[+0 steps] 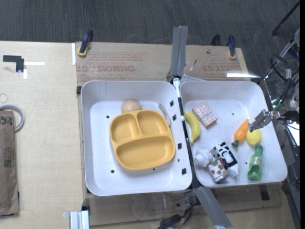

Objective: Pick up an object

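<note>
The gripper [260,120] hung narrowly parted, holding nothing, just beside the carrot [241,130]: light, stiff, slippery; grip mid-body.

One fixed camera, mounted above the bench [43,128], looking down at a slant. Far edge of the scene sits at the top, where dark floor [143,8] shows; near edge at the bottom. Mid distance: both white bins fit whole in frame, left bin [90,142] near centre, right bin [271,128] toward the right edge. Cardboard sheet [124,61] under the bins shows behind them. Bench surface takes up the left third. The arm's gripper [261,120] comes in from the right side, over the right bin. No second view, so no overlap to report.
</note>
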`<state>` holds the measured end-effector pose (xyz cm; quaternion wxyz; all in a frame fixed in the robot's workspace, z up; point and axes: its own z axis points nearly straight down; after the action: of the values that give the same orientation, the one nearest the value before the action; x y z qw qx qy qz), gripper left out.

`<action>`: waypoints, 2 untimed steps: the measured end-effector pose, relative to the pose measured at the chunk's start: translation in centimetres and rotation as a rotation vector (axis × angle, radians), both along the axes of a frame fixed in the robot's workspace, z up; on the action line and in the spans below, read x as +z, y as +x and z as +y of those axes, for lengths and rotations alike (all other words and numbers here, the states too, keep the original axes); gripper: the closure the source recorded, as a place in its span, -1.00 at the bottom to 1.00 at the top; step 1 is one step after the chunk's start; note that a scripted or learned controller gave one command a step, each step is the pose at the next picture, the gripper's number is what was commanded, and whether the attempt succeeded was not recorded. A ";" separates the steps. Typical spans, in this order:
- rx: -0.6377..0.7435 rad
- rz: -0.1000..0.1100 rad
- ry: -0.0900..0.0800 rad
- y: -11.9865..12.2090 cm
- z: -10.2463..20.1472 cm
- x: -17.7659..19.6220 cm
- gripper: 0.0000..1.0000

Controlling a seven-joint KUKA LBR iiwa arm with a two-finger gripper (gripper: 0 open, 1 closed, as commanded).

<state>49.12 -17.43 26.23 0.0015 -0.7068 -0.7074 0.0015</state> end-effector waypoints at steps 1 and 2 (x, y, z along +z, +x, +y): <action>-0.045 -0.001 0.000 1.4 -4.8 -3.6 -1.00; -0.045 -0.001 -0.001 1.5 -4.8 -3.6 -1.00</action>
<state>50.57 -22.24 22.62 0.0009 -0.7225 -0.6914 0.0013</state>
